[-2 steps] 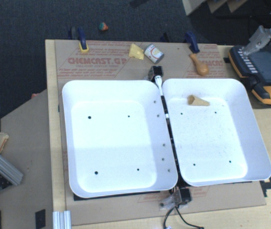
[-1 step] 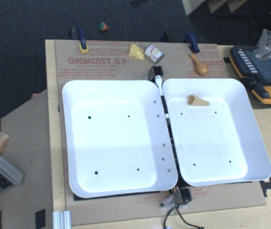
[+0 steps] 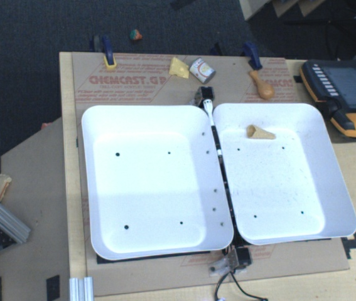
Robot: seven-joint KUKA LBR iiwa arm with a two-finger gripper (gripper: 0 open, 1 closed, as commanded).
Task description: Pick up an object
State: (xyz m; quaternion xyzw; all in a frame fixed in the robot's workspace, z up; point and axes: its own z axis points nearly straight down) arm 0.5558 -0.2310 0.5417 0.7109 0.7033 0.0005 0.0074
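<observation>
The one piece of the robot's own gear to be seen is its control pad (image 3: 344, 89). It is a flat, dark grey box with a dark screen and rows of small pale buttons down one side. A yellow-orange part sticks out under it.

A small tan wedge-shaped object (image 3: 260, 132) lies flat near the right bin's (image 3: 328, 168) far edge
</observation>
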